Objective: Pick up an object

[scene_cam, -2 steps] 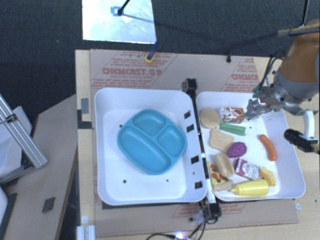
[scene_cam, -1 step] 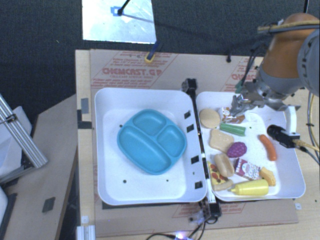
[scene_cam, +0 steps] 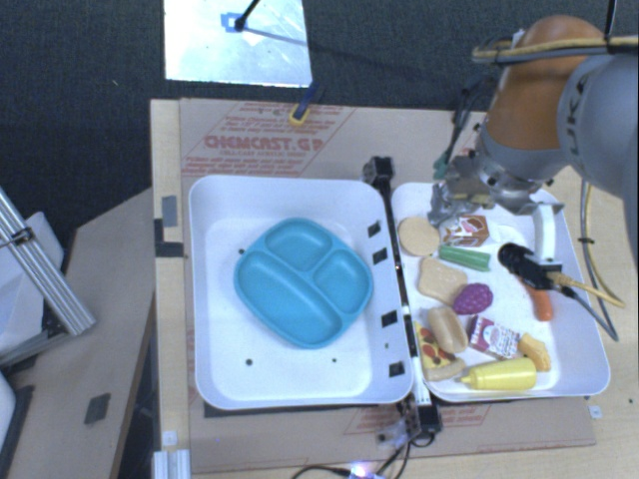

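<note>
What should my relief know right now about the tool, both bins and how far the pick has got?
Tool: low over the far end of the right bin, beside the round tan piece and small printed packet; grip state unreadable.
Left bin: holds the blue divided plate.
Right bin: toy foods, including a yellow bottle and purple piece.
Done: nothing visibly lifted.
Left: grasp and raise one object.

Two white bins, one blue plate, roughly ten toy foods.

Grey arm with a bulbous orange band and thin cables alongside
</note>
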Robot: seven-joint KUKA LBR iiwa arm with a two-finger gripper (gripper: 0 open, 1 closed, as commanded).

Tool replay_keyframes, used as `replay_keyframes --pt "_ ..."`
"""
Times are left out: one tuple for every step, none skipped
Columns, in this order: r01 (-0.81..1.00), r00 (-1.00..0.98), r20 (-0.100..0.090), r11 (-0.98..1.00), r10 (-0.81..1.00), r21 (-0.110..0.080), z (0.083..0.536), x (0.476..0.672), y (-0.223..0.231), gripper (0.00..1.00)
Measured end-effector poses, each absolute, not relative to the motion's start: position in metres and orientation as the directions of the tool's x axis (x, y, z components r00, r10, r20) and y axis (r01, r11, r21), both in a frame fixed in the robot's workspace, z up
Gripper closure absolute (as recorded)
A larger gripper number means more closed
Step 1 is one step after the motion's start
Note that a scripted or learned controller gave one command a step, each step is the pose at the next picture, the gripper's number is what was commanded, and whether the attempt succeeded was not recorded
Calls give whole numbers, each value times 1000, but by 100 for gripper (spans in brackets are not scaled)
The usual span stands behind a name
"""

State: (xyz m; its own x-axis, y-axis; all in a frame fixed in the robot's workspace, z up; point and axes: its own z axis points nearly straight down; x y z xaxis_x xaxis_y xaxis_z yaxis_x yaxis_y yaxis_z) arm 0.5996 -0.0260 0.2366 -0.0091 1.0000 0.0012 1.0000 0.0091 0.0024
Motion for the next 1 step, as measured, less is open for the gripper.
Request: replay_keyframes --pt "1000 -9 1 9 1000 2 239 593 22 100"
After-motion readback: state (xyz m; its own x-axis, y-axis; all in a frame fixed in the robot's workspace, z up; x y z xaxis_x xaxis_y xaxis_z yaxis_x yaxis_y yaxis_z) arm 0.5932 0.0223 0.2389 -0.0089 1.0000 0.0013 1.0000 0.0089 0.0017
